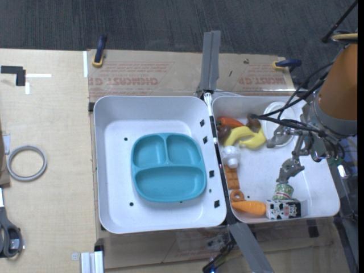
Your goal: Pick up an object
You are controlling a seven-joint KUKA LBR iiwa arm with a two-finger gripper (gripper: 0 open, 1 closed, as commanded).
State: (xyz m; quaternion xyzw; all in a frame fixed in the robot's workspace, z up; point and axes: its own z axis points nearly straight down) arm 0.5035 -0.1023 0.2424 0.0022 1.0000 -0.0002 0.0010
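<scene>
My gripper (284, 153) hangs over the middle of the right bin (318, 209), open, with bare bin floor between its two grey fingers. Just below the lower finger (290, 169) stands a small green and white object (282, 191); the finger looks close to it but not around it. A black and white box (283, 209) and an orange carrot (250, 208) lie at the bin's front edge. A yellow banana (248, 137), a brown piece (226, 133), an orange piece (230, 121) and a small white object (230, 155) sit at the bin's back left.
The left bin (111, 124) holds a blue divided plate (168, 167). Small orange pieces (232, 181) line the right bin's left wall. A grey tape ring (25, 162) and scissors (10, 238) lie on the bench at far left. Cables run from the arm over the right bin's back.
</scene>
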